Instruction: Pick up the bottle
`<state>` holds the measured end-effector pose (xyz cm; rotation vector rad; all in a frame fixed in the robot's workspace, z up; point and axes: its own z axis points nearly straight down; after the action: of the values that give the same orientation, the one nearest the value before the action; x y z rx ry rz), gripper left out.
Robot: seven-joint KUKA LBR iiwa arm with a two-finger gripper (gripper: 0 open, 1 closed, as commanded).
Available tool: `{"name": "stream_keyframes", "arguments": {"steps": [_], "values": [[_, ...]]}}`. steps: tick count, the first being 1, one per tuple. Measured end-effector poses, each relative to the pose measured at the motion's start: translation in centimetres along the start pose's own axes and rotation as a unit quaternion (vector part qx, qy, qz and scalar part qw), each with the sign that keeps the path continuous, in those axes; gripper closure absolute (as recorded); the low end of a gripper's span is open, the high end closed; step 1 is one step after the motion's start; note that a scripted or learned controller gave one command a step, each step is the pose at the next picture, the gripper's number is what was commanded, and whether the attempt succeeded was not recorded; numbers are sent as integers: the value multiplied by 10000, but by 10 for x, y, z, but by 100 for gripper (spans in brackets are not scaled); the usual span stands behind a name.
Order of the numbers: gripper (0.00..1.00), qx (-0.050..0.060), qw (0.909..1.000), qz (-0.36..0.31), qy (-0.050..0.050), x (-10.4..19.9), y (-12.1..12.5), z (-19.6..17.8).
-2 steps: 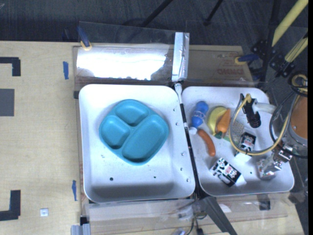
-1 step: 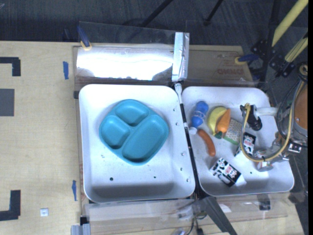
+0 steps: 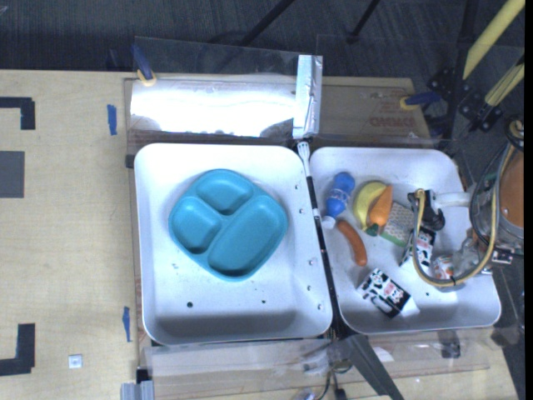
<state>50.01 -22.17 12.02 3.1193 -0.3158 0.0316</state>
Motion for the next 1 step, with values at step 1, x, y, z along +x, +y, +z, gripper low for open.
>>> {"name": "stream_keyframes", "arguments": {"steps": [1], "values": [[100,-87,9999,-37,114,3,6,9]]}}
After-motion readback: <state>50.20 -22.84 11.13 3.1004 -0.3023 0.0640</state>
